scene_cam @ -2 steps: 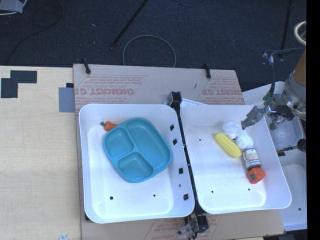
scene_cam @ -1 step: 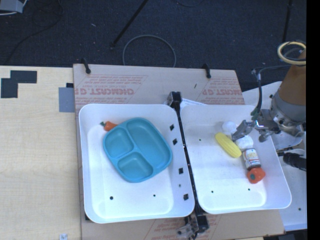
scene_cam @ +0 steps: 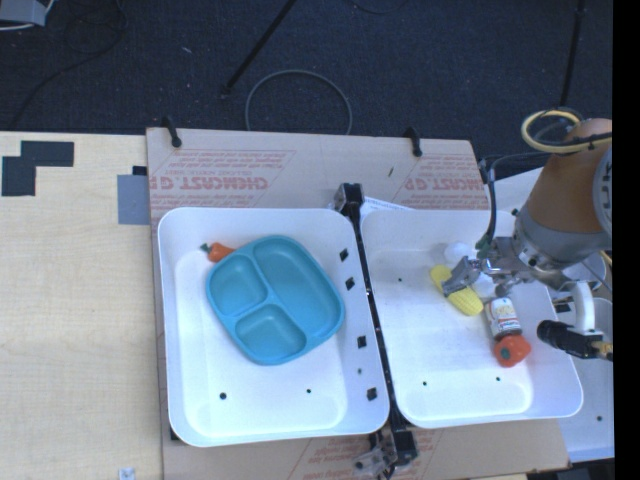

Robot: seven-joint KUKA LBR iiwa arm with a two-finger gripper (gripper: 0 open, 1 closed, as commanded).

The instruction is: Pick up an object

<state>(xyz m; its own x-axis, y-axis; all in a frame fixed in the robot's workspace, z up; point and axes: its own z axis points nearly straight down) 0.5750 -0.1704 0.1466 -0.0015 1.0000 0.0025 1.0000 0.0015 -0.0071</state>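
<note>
In the right bin (scene_cam: pixel 470 398) a yellow object (scene_cam: pixel 462 299) lies near the middle. My gripper (scene_cam: pixel 472 274) reaches in from the right and sits right over its upper end, touching or nearly so. A small bottle with a red cap (scene_cam: pixel 506 330) lies just right of the yellow object, below the wrist. The left bin (scene_cam: pixel 260 408) holds a blue divided plate (scene_cam: pixel 273 298) and a small orange toy (scene_cam: pixel 216 252) at the plate's upper left corner.
The black divider (scene_cam: pixel 366 308) between the bins runs down the middle. The arm's orange band (scene_cam: pixel 565 183) rises over the right bin's far right side. A black part (scene_cam: pixel 568 338) juts over the right rim. Cardboard (scene_cam: pixel 300 173) lies under both bins.
</note>
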